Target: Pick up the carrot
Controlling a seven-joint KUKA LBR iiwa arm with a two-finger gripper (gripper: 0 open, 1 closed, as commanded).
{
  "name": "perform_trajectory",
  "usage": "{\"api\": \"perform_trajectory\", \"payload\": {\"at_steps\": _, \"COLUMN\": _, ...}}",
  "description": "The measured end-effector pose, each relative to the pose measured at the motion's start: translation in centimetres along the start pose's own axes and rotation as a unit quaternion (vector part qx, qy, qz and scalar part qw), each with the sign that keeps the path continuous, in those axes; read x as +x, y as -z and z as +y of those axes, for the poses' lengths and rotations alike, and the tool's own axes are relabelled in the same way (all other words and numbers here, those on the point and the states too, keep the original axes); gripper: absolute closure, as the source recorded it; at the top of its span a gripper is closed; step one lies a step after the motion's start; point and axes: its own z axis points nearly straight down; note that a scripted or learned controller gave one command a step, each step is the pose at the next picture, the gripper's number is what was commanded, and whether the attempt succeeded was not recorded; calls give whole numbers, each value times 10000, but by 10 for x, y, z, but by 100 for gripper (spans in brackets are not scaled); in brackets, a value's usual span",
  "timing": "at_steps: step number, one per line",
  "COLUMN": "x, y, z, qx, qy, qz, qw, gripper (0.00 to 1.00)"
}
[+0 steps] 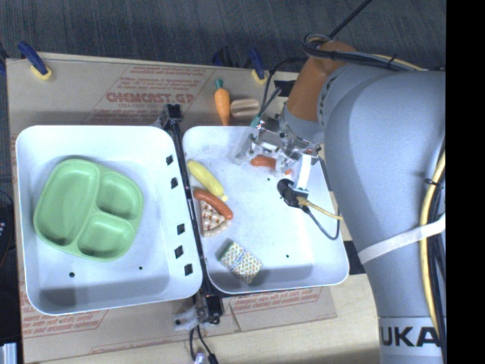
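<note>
The carrot [221, 105] lies outside both bins, on the brown printed cardboard [114, 89] just beyond the far rim of the right bin [318, 268]; it is one small orange toy with a green top, tapered, smooth and plastic-looking, its tip pointing toward the bin. Just beside it on the cardboard rests one tan, bun-like piece [244, 109]. My gripper [261, 146] is apart from the carrot, low over the far part of the right bin, close to one small reddish-orange piece [262, 161]; how the tool stands I cannot tell, since the wrist hardware blurs together there. In that same bin I count four more things: one yellow banana [206, 177], curved and glossy; one red sausage [211, 202]; one waffle-patterned wedge [211, 218] touching the sausage; and one small patterned packet [241, 261] near the front wall. The left bin [91, 290] holds one green divided plate [89, 208], rounded, with three compartments. Both bins are shallow, white and smooth, two in all, set side by side with a black hinge strip [184, 203] between them.
</note>
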Motion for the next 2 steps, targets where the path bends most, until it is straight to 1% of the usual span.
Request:
{"api": "perform_trajectory", "payload": {"at_steps": 1, "x": 1, "y": 11, "z": 0, "qx": 12, "qy": 36, "qz": 2, "qw": 10000, "gripper": 100}}
{"api": "perform_trajectory", "payload": {"at_steps": 2, "x": -36, "y": 119, "z": -56, "qx": -18, "qy": -461, "qz": 0, "qw": 9989, "gripper": 100}}
